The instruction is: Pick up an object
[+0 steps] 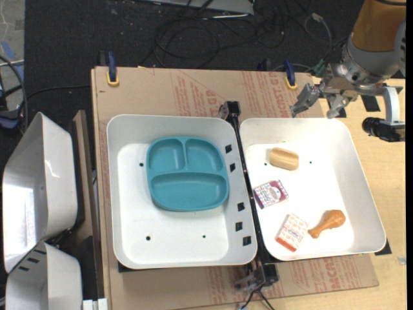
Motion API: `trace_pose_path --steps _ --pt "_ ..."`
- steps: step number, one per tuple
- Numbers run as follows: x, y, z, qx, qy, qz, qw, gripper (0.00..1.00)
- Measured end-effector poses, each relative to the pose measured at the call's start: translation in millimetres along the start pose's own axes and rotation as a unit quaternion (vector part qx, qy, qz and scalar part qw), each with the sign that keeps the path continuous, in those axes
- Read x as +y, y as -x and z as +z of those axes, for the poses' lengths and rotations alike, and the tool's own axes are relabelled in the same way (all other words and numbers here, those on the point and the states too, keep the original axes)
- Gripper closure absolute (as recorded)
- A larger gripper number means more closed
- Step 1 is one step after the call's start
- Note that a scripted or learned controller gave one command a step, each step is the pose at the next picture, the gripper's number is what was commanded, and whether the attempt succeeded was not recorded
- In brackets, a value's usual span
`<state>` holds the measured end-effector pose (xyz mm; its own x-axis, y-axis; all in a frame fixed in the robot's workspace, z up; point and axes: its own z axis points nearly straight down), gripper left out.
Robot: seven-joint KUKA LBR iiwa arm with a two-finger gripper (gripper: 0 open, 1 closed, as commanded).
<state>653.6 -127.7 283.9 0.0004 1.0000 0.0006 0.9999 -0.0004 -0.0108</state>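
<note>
Left bin (126,192) holds a teal divided plate (188,174), lying flat near its middle; right bin (361,173) holds four small items: a tan bread roll (284,158) near the top left, a small purple-and-white carton (270,194) just below it, a red-and-white packet (292,231) lower down, and an orange toy chicken drumstick (328,223) just right of the packet, close but apart. Gripper (321,106) hangs above the right bin's far rim at upper right, its two fingers spread apart with nothing between them, well clear of all four items.
</note>
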Motion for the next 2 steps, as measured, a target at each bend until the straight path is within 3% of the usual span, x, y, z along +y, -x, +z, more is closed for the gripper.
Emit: trace_pose_path --steps 1,2 --pt "1.7 -0.2 -6.6 -0.001 0.006 -0.001 1.0 0.0" --pt "5.3 2.2 36.8 -0.001 0.004 0.0 1.0 0.0"
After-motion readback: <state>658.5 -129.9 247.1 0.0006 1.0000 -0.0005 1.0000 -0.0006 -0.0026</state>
